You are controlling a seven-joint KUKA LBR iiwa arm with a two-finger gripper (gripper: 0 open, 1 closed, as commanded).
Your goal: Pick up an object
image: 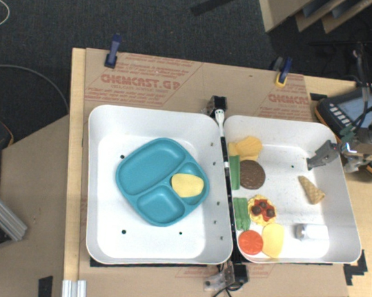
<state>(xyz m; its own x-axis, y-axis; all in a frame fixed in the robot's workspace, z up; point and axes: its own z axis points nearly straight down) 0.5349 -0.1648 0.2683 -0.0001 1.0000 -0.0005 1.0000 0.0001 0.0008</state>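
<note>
Camera view: tool hangs at right bin's far edge; grip state, I cannot tell. Nearest target, tan wedge just below; I'd descend squarely over it.

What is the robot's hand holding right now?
Nothing. The gripper hangs over the right bin with no toy between its jaws. The nearest piece, the tan wedge, lies apart on the bin floor.

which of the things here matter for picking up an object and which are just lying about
For the job:
- gripper over the right bin
- pieces in that bin: brown disc, tan wedge, red disc, yellow oval

Lying about:
- teal divided plate in the left bin, with a yellow piece on it
- blue clamp on the board's back edge
</note>
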